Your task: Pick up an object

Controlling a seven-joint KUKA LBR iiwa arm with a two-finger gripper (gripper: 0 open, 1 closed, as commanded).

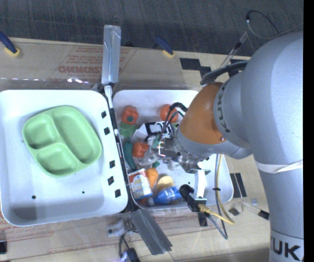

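The arm (244, 108) is reaching in from the right and bending down over the right bin (146, 98), which is sitting just beside the left bin (9, 146) on the surface (47, 59); that posture is pointing, by my reading, to a pick being attempted among the small things gathered there. The wrist is covering the jaws (165, 149), so whether they are released or clenched I cannot tell, and nothing is showing between them. The things worth picking are lying crowded in the left half of the right bin, probably because they are simply being tipped in loose: two orange-red round toys near the top (129, 114) (166, 112), a green piece (126, 131) just below the first, a smaller red piece (140, 149) beside the wrist, and lower down a small carton (140, 185), a yellow-orange lump (159, 178) and a blue packet (166, 195) touching one another. I am counting seven with some doubt, since the arm is hiding part of the pile. In the left bin one green divided plate (63, 141) with three compartments is lying flat and alone, well apart from the clutter. Two bins, one plate and one arm are making up the rest.
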